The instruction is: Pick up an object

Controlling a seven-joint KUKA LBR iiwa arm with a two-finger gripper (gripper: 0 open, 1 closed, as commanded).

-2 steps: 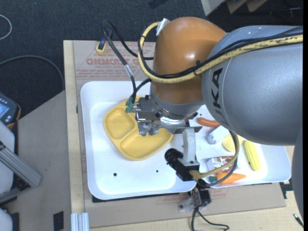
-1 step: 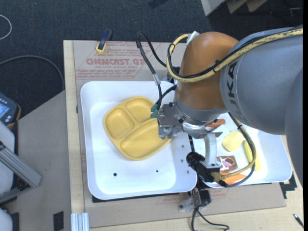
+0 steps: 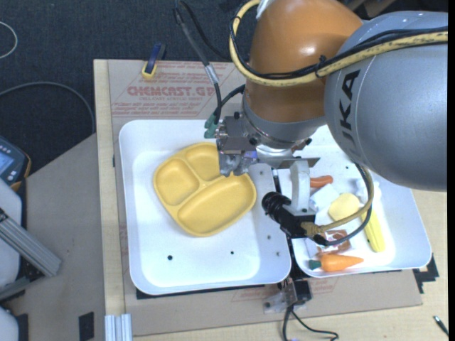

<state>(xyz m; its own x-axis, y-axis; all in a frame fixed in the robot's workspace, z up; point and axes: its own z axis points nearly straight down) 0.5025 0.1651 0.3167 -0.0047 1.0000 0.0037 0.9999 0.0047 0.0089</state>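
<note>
- The grey robot arm (image 3: 398, 91) with the orange band reaches in from the right and hangs low over the middle of the bench, where the two bins meet.
- The two-finger gripper (image 3: 231, 163) is below the orange part, at the right edge of the yellow plastic plate with three compartments (image 3: 202, 190).
- The gripper seems to touch the plate's rim near the upper right compartment, but the wrist hides the fingertips, so I cannot tell if the fingers are wide, narrow or holding something.
- The yellow plate lies flat in the left shallow white bin (image 3: 142, 212), in its upper right part, near the wall between both bins.
- In the right shallow white bin (image 3: 409, 240) there are small toy foods: an orange carrot (image 3: 340, 263) at the front edge, a pale yellow rounded piece (image 3: 344, 206) in the middle, a yellow corn-like piece (image 3: 375, 234) to its right and a small orange piece (image 3: 320, 181) further back.
- A black cable (image 3: 284, 215) from the arm hangs over the wall between the bins.
- Both bins stand on a brown cardboard sheet with red printing (image 3: 170, 87).
</note>
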